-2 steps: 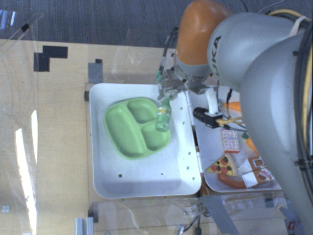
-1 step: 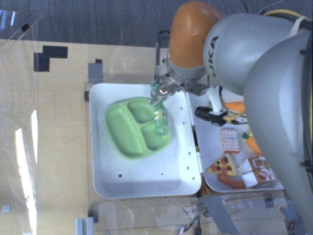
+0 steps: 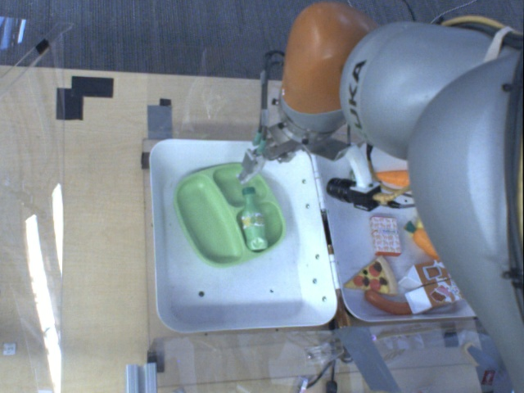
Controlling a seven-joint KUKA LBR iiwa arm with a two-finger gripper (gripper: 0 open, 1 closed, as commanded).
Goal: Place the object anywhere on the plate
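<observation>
Bottle (image 3: 252, 222) flat on green plate (image 3: 201, 215), gripper (image 3: 250, 166) just above.

The plate (image 3: 214, 223) is the landmark: its left compartment lies bare, while a bottle (image 3: 252, 219) fills the right one. The bin (image 3: 246, 305) floor in front and left of the plate is open; the arm (image 3: 393, 80) looms behind and right.

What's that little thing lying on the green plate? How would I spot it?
Look in the left white bin, at the green divided plate. In the plate's right compartment lies a small clear green bottle, just below the gripper. It is see-through and the sole item on the plate.
</observation>
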